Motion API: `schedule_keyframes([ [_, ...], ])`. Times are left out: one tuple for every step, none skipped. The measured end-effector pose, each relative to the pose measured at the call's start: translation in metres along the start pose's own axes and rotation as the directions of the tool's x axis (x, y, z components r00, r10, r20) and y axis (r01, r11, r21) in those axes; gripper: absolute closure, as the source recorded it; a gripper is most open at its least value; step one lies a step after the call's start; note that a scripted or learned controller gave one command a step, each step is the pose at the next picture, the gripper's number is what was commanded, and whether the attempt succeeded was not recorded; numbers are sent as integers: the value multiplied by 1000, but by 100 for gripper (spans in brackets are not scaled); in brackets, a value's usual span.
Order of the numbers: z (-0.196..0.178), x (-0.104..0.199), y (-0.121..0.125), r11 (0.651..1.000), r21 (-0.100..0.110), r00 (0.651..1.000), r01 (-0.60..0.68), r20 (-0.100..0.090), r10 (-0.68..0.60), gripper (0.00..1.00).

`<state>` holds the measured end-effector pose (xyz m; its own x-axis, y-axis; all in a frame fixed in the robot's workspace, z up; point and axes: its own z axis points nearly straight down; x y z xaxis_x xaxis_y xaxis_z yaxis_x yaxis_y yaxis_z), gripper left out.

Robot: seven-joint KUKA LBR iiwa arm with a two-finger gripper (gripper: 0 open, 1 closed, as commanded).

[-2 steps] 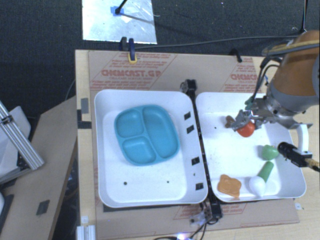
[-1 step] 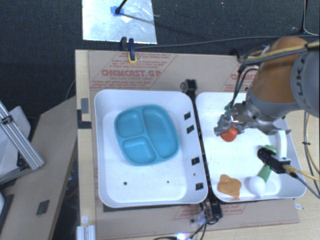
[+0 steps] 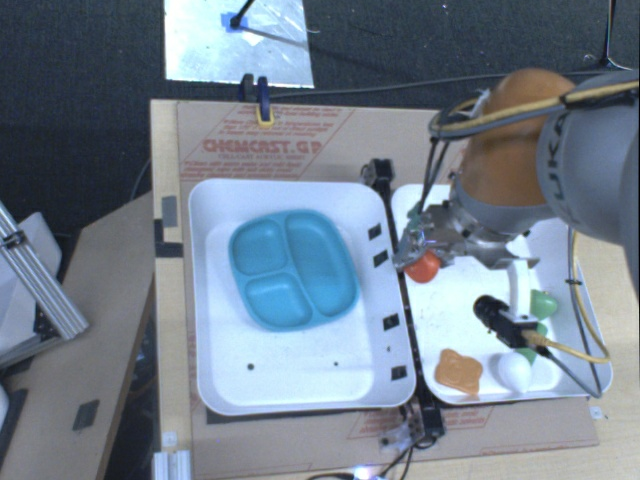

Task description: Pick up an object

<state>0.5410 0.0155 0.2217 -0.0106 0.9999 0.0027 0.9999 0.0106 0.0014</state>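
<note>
Starting at nine o'clock on the bench (image 3: pixel 110 298), the left bin (image 3: pixel 215 368) carries a blue divided plate (image 3: pixel 293 268) at its middle, with bare white floor all round it. None of that plays into the pick as we read it.

Across the shared walls, in the right bin (image 3: pixel 420 203), a small red object (image 3: pixel 424 268) sits at about nine o'clock, just beside the inner wall. The jaws hang directly over it, touching or nearly so. The wrist hides their tips, so we cannot tell how far open they are or whether they have hold of the red object. We judge the task to be at the grasp itself, with the lift and any proof of a hold left to do.

An orange object (image 3: pixel 459 370) lies at seven o'clock, a white object (image 3: pixel 515 368) at five o'clock and a green object (image 3: pixel 543 303) at four o'clock, all well apart from the red one.

Room is tight toward nine o'clock, where the wall stands close. Straight up looks clear, and the arm (image 3: pixel 560 158) fills the bin's twelve-to-three side.
</note>
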Motion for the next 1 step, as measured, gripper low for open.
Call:
schedule_keyframes([
  [-3, 44, -21, 1000, 2, 1000, -1, 0, 1, 100],
])
